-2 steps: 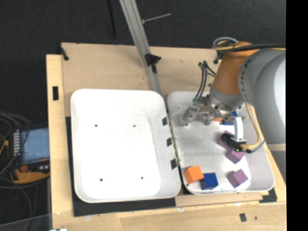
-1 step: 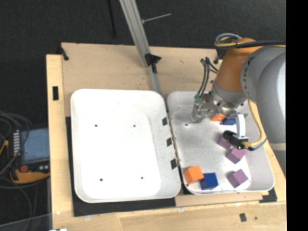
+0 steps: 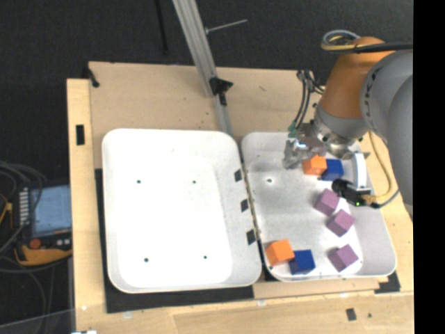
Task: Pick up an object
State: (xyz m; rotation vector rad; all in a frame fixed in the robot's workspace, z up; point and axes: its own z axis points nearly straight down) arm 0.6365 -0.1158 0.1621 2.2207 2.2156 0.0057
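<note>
- At the far left, off the bench, you had a small device with a blue screen [image 3: 51, 209] sitting among dark cables.
- Next came the left bin [image 3: 174, 207], a shallow white tray with a few dark dots on its floor, lying on the wooden bench [image 3: 139, 89].
- A grey metal pole [image 3: 198, 40] slanted down from the top of the view and ended near the gap between the two bins.
- The right bin [image 3: 278, 200] lay just beside the left one, with small dark clips along their shared edge.
- Near its front edge you saw an orange block [image 3: 279, 251] touching a blue block [image 3: 302, 261], with a purple block [image 3: 343, 257] near them to the right.
- Further back, two more purple blocks [image 3: 326, 202] [image 3: 341, 223] lay close together in the middle right of that bin.
- At the back of the right bin, a second orange block [image 3: 316, 165] sat against a second blue block [image 3: 333, 169], directly under the arm's wrist.
- The gripper [image 3: 300, 152] hung low over the back of the right bin, just left of that orange block; you could not tell from this view whether its pincer was open, closed or gripping anything.
- The arm [image 3: 351, 89], with its orange band, reached in from the right.
</note>
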